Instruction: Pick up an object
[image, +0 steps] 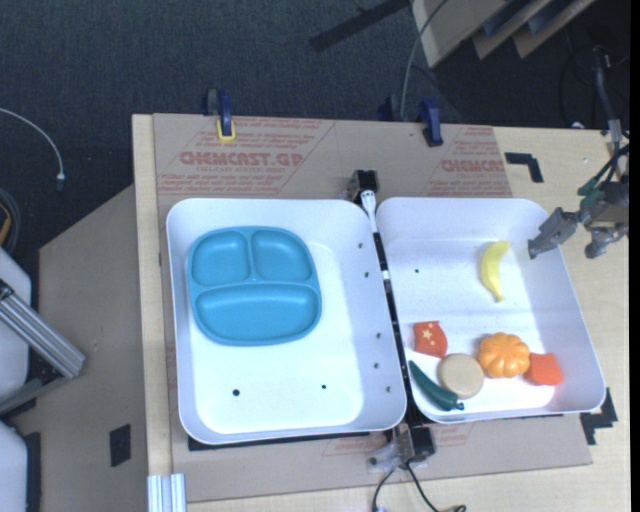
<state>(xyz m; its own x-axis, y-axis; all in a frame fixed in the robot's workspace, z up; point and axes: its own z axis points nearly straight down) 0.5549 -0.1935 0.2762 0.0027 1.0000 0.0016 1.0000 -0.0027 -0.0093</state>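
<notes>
The right bin (560, 300) holds several toy foods. A yellow banana (494, 268) lies near its far right. Along the front lie a red block (430, 338), a beige round piece (461, 374), an orange pumpkin (502, 354), a small orange-red piece (545, 369) and a dark green pod (435, 388). My gripper (574, 238) hangs over the bin's far right rim, to the right of the banana and apart from it. Its fingers stand open with nothing between them.
The left bin (340, 370) holds a blue divided plate (256, 285). A black divider strip (380, 275) runs between the two bins. Blue clamps (431, 122) stand at the board's far edge. Bare bin floor lies left of the banana.
</notes>
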